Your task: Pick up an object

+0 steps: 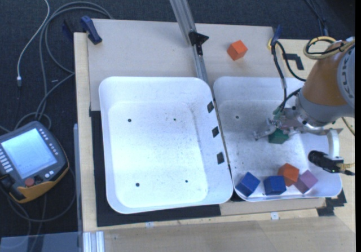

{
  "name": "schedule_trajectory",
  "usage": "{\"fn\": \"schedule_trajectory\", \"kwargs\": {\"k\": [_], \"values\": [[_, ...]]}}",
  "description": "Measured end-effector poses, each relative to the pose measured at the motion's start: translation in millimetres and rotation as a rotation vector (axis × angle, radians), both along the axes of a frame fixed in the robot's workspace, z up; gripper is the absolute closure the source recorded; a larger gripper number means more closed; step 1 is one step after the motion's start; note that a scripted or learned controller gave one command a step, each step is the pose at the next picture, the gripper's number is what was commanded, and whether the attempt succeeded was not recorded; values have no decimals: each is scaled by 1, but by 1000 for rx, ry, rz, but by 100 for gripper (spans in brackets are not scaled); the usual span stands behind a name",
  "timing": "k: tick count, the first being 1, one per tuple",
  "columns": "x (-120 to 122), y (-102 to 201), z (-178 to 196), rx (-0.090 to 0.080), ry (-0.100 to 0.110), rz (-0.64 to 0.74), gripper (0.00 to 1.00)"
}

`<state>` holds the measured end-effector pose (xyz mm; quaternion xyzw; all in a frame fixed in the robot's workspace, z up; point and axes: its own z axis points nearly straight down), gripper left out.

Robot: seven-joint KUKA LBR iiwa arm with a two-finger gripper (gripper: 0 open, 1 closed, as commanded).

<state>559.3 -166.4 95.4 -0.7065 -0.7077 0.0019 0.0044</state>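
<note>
Near the front rim, two blue cubes (247,184), behind them pincer (274,131) clasping small green block (277,137).

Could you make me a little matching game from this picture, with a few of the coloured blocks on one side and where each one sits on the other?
Things:
1. orange block
2. green block
3. pink block
4. red-orange block

Places:
A. right bin, under the arm's tool
B. on the bench board behind the bins
C. right bin's front edge, farthest right
D. right bin's front edge, between a blue block and the pink one

Pairs: 1-B, 2-A, 3-C, 4-D
</note>
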Motion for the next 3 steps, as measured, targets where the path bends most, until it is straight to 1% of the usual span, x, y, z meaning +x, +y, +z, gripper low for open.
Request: {"fn": "schedule_trajectory", "kwargs": {"k": [1,2,3], "values": [[3,0,16,-2,-10,0,100],[-5,90,109,-1,-17,8,100],[3,167,104,1,-9,7,100]]}}
